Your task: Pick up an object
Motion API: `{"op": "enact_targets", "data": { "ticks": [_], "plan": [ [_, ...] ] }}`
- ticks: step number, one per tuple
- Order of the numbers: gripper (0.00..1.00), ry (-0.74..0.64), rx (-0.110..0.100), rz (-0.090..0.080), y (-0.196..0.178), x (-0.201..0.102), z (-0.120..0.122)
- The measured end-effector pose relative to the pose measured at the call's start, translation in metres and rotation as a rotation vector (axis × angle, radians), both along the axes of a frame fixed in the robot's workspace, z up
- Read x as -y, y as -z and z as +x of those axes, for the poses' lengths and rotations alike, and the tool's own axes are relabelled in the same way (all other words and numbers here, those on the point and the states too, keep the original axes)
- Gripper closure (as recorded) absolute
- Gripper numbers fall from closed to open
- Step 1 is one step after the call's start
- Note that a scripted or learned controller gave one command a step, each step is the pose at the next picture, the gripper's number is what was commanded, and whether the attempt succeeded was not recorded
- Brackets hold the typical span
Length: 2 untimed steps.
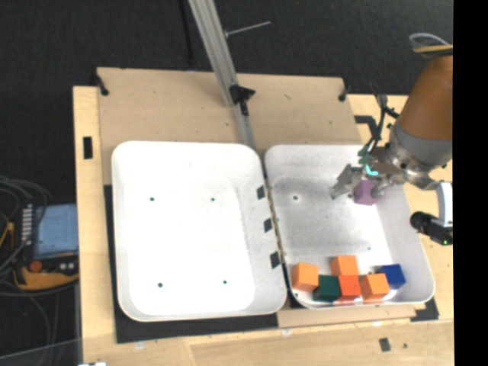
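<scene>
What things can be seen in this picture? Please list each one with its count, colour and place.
bins: 2, white, side by side on the bench; left bin, right bin
orange blocks: about 4, near edge of right bin
green block: 1, among the orange ones
blue block: 1, right end of that cluster
purple block: 1, right bin's far right part, at the gripper; a grasp cannot be confirmed
metal post: 1, grey, slanting behind the bins
blue device: 1, left of the bench, with cables
arm: 1, orange and grey, entering from the right
gripper: 1, above the right bin
</scene>
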<state>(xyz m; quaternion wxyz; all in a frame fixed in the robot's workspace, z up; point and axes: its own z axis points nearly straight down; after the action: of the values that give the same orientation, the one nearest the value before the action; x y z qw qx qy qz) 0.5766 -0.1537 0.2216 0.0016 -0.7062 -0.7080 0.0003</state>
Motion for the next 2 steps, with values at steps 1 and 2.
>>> {"op": "enact_targets", "data": {
  "ticks": [1, 2],
  "plan": [
    [0.0, 0.001, 0.004, 0.0, -0.002, 0.0, 0.001],
    [0.0, 0.005, -0.002, -0.003, 0.055, -0.003, -0.008]
  ]
}}
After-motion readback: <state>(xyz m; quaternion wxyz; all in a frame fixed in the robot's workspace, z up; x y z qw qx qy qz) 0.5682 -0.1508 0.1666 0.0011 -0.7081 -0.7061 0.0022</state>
